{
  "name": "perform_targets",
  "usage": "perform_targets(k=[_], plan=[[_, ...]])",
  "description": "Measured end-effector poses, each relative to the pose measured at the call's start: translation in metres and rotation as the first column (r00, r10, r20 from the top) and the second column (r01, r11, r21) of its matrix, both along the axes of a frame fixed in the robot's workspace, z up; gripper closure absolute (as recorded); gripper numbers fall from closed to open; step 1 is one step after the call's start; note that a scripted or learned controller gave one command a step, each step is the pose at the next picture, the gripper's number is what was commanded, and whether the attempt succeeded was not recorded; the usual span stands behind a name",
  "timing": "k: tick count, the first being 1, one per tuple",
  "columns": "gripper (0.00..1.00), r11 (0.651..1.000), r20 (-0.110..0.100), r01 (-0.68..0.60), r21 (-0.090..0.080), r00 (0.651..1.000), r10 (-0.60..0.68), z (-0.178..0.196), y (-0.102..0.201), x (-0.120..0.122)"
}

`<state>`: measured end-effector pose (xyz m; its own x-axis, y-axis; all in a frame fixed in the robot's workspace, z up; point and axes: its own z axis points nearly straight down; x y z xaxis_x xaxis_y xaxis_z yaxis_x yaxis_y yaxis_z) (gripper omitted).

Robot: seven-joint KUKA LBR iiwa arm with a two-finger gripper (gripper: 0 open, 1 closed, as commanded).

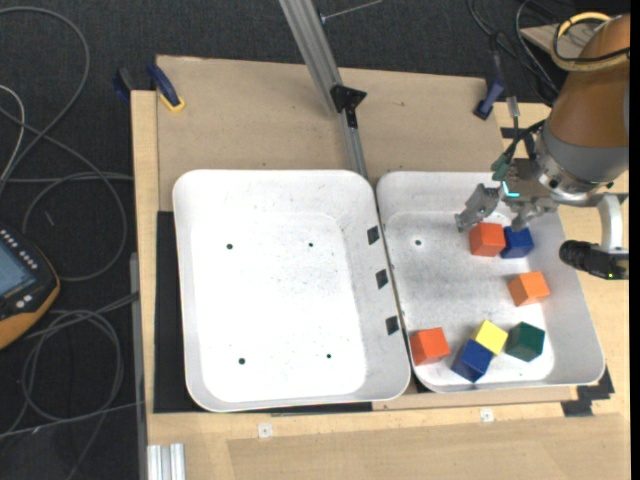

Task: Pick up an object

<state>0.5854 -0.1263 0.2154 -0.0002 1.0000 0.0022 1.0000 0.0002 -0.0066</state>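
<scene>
1. The gripper point(497, 206) hangs over the far part of the right bin point(440, 288), with the grey and orange arm point(592, 108) reaching in from the right.
2. Its jaws stand wide: one grey finger point(476, 208) splays out to the left, the other sits on the right side near the wrist.
3. An orange-red cube point(487, 239) lies just below the jaws, between their tips as seen from above; whether the fingers touch it cannot be told, and nothing is plainly gripped.
4. A blue cube point(518, 242) touches that cube on its right side, under the right-hand finger.
5. An orange block point(529, 288) lies nearer the camera than the jaws and slightly to their right, apart from the pair.
6. Well toward the camera from the jaws, along the bin's near edge, sit an orange cube point(431, 345), a blue block point(471, 361), a yellow cube point(490, 336) touching it, and a dark green cube point(525, 341).
7. The left bin point(200, 268) lies well to the left of the jaws.
</scene>
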Motion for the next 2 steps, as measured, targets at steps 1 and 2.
perform_targets(k=[1,2], plan=[[0.0,1.0,0.005,0.0,-0.001,1.0,0.0,0.003,0.0,0.001],[0.0,1.0,0.0,0.001,-0.001,1.0,-0.001,-0.049,-0.01,0.003]])
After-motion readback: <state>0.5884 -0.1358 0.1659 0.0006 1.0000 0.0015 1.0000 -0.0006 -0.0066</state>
